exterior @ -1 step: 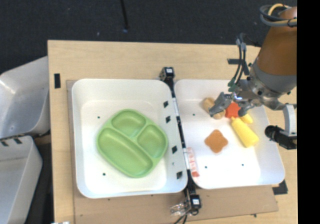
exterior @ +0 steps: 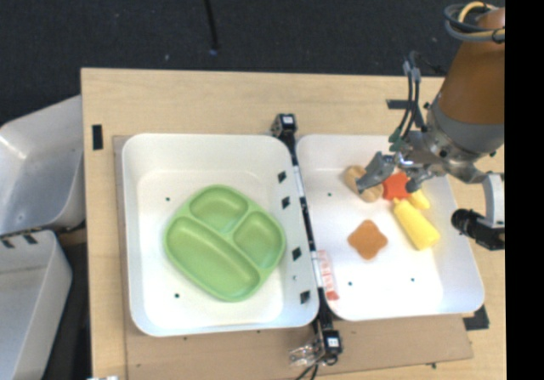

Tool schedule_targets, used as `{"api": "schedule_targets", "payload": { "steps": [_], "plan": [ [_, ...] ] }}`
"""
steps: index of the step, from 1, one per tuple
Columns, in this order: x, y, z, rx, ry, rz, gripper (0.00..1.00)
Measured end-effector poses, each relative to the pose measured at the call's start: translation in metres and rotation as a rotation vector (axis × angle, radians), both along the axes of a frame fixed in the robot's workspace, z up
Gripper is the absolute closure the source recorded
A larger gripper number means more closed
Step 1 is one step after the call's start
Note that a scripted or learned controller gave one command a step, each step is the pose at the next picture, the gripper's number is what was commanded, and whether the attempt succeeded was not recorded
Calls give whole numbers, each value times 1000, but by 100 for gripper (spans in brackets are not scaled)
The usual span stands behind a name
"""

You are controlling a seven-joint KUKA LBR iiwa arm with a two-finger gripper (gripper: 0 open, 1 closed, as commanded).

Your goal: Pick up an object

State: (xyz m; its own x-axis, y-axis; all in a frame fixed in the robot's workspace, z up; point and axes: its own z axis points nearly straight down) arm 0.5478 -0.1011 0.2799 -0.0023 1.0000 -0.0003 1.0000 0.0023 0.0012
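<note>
Camera view, left to right: a green plate (exterior: 224, 241) lies in the left bin (exterior: 136, 200), while in the right bin (exterior: 459, 285) my gripper (exterior: 387, 172), whose grip I cannot tell, hangs at a tan block (exterior: 360, 180), so I judge I am mid-approach and must next settle and lift.
</note>
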Motion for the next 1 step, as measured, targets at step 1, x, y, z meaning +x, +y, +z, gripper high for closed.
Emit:
{"api": "schedule_targets", "payload": {
  "steps": [1],
  "plan": [
    [-1, -2, -64, -1, 7, -3, 0]
  ]
}}
